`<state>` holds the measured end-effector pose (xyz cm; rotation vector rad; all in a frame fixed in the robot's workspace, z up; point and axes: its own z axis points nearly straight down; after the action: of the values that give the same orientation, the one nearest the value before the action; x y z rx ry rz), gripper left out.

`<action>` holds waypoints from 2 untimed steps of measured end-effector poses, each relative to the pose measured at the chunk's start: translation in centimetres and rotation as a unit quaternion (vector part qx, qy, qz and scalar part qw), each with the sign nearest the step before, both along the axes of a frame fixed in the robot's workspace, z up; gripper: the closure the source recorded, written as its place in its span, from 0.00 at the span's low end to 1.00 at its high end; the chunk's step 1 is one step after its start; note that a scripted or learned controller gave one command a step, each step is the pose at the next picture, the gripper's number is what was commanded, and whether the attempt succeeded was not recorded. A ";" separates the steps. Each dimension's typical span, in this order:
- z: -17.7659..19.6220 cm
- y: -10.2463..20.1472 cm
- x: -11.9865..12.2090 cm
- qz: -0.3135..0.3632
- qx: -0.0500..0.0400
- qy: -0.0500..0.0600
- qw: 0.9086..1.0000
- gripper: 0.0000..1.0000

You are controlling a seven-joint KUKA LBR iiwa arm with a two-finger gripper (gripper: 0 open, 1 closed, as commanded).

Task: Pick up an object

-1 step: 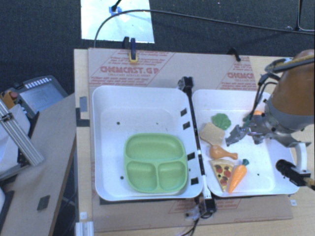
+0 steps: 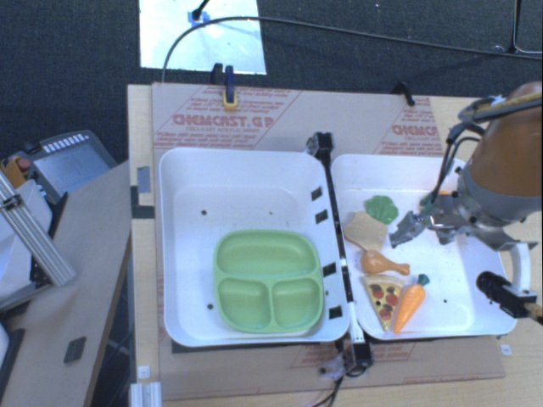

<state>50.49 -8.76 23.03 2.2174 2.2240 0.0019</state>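
Overhead, the gripper [image 2: 405,229] hangs with fingers spread and nothing between them above the right bin [image 2: 450,312], where drumstick [image 2: 383,264], carrot [image 2: 408,305] and pizza slice [image 2: 383,298] lie, so nothing is picked yet.

Toy foods [image 2: 386,265] in right bin [image 2: 450,316]

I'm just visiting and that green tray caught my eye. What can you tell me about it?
The green tray is a pale green, smooth, plastic-looking plate with rounded corners, split into three compartments: one wide one at the far side and two smaller ones at the near side. All three look bare. It lies flat on the floor of the left white bin, toward its near right corner, turned slightly askew. It looks close to the bin's near wall; contact is hard to judge.
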 end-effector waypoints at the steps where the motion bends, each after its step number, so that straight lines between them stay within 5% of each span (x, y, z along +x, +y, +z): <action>1: -4.2 -0.2 0.3 -0.001 0.000 0.002 1.000 0.00; 2: -10.5 -0.1 0.1 -0.001 0.001 0.003 1.000 0.00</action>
<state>50.55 -8.87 12.48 2.2233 2.2254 -0.0040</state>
